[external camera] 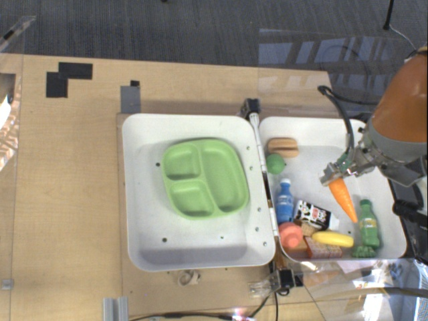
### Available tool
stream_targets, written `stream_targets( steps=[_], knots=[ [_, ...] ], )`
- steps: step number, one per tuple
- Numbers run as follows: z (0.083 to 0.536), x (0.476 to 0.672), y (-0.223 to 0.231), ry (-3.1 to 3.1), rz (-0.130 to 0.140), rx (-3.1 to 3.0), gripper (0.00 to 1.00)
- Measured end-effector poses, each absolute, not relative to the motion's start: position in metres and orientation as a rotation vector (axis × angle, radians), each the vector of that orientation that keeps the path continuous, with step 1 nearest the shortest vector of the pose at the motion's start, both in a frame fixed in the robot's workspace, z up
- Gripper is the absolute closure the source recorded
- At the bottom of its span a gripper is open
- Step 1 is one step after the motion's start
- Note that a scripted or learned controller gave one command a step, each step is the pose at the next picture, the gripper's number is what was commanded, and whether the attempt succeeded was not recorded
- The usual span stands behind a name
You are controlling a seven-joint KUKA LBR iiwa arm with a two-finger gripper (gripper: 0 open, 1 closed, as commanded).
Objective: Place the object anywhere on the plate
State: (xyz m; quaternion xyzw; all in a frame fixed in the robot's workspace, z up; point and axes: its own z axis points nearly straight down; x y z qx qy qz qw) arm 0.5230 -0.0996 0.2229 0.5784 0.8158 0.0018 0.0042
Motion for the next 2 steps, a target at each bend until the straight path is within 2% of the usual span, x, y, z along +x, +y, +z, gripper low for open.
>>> stream_targets(
  steps=[1,2],
  knots=[
    [0.1835,0.5738,-0.0148,2.555,0.007,1.825,1.00],
    [0.1853,0.5742,-0.0187,2.547,0.006,1.829,0.00]
  ],
)
